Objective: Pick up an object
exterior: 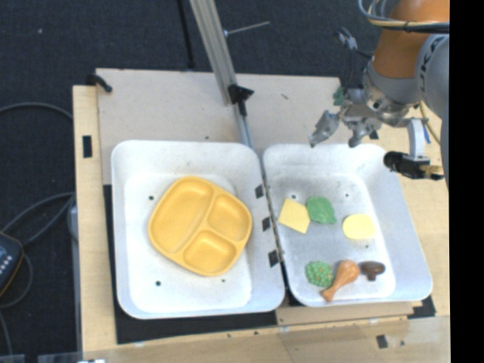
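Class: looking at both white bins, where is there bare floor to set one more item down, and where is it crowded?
Left bin: a bare strip all round the yellow tray. Right bin: bare upper floor, above the yellow wedge and green piece. Crowded near the drumstick.

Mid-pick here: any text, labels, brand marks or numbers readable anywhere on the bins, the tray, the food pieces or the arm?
None can be read.
yellow tray: plain, no marking.
right bin and left bin: plain white, no labels.
Food pieces, such as the drumstick: no print.
gripper and arm: no lettering legible.
Dark device at the left edge: small light marks, too small to read.
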